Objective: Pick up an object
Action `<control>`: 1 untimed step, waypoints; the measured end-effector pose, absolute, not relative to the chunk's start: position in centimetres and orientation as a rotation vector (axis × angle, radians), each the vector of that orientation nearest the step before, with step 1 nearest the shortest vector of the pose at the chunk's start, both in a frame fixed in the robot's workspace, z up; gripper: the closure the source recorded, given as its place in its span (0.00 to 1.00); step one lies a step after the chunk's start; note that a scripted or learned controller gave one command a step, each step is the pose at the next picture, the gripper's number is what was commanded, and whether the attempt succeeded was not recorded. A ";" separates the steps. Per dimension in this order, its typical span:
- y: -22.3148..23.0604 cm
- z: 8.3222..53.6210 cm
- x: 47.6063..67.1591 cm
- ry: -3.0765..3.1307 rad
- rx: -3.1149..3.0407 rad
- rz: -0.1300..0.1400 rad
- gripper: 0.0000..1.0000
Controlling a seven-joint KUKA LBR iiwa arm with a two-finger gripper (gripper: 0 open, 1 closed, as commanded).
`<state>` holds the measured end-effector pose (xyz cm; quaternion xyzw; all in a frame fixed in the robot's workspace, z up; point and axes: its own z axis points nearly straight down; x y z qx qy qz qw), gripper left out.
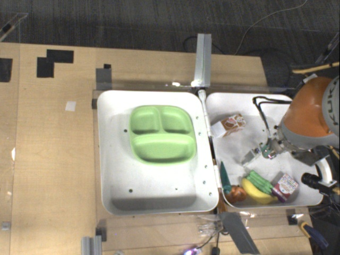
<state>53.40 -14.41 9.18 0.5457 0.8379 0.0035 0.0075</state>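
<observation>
My gripper [258, 153] hangs low over the middle of the right bin [249, 105], under the arm's orange band [311, 110]. It is above bare bin floor, with nothing visibly held. A white and red snack packet [232, 124] lies to its upper left. Along the bin's front edge, below the gripper, lie a yellow banana [256, 192], a green ridged item [260, 181], a pink and purple box [286, 187], a reddish round fruit [236, 194] and a dark green pointed piece [224, 176].
The left bin [114, 142] holds a green divided plate [161, 133]. A metal post [203, 60] stands at the back between the bins. A black cable [263, 108] loops over the right bin's back.
</observation>
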 end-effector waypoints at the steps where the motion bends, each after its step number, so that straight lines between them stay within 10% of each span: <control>1: -11.9 9.7 48.8 2.476 1.931 0.004 0.00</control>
